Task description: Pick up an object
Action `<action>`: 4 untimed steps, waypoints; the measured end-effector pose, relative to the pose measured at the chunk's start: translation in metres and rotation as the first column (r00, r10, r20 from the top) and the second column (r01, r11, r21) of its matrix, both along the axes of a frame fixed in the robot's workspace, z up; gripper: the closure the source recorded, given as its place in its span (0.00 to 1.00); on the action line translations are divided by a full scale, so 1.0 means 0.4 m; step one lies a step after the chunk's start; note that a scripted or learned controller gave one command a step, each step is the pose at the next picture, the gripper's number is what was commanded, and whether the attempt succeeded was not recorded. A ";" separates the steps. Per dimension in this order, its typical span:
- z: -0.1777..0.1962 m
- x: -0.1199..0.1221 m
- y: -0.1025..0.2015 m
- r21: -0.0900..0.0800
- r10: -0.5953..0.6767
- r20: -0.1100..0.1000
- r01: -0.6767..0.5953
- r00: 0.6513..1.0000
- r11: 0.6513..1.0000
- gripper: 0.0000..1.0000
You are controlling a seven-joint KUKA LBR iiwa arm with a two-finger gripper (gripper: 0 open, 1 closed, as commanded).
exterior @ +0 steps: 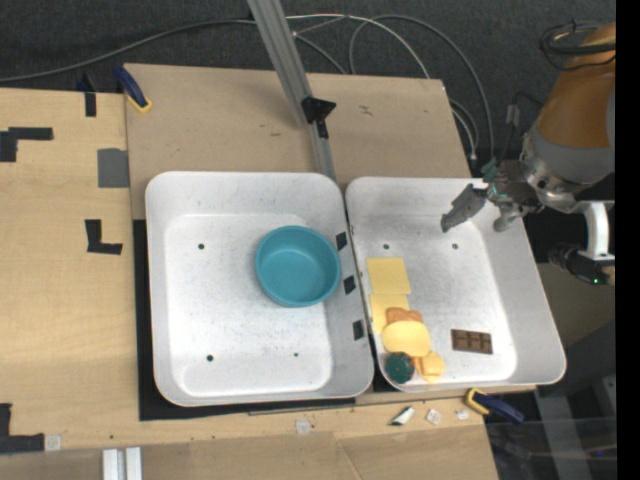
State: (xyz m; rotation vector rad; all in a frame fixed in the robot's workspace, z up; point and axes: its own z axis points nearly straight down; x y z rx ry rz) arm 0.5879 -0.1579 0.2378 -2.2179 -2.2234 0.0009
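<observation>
— Below and to the left of the gripper (482, 211), in the near part of the right bin (520, 258), lies the cluster of small things: a pale yellow flat block (389, 276), an orange lump (402, 317), a yellow rounded piece (407, 339), a small teal ball (399, 367), and off to one side a brown chocolate-like bar (471, 342).

— Which would you go for?

— The yellow rounded piece, I'd judge. It looks light and probably a soft or plastic toy; take it across its width. The flat block lies too low to pinch easily.

— And the gripper?

— Its two fingers are spread apart with nothing between them, hovering over the bin's far right corner, well apart from the pile.

— Anything else?

— Further left of the gripper, a teal bowl (296, 266) sits in the left bin (180, 298); rigid, smooth, likely slippery, best taken at the rim.
</observation>
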 end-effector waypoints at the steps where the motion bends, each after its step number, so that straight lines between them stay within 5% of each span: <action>1: 0.000 0.000 0.000 0.000 0.000 0.000 0.000 1.000 1.000 0.00; 4: -0.368 0.005 -0.015 0.000 -0.001 -0.007 0.001 1.000 1.000 0.00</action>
